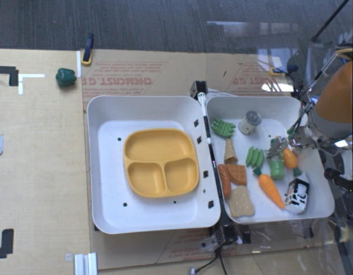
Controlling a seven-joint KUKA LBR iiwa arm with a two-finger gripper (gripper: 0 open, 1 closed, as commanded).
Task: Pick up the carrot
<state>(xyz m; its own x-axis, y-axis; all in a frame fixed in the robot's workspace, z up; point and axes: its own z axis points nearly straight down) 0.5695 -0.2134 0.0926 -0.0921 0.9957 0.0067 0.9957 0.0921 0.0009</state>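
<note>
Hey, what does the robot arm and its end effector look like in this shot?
The arm is grey, with a rounded orange band near the wrist. It tapers to a small metallic end effector of grey and silver parts. Thin dark cables run along the arm. No markings are legible.

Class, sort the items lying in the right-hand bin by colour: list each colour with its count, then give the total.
Orange: 2, the carrot and a small orange piece
Green: 3
Brown or tan: 4
Grey: 1
Black and white: 1
Total: 11
</note>
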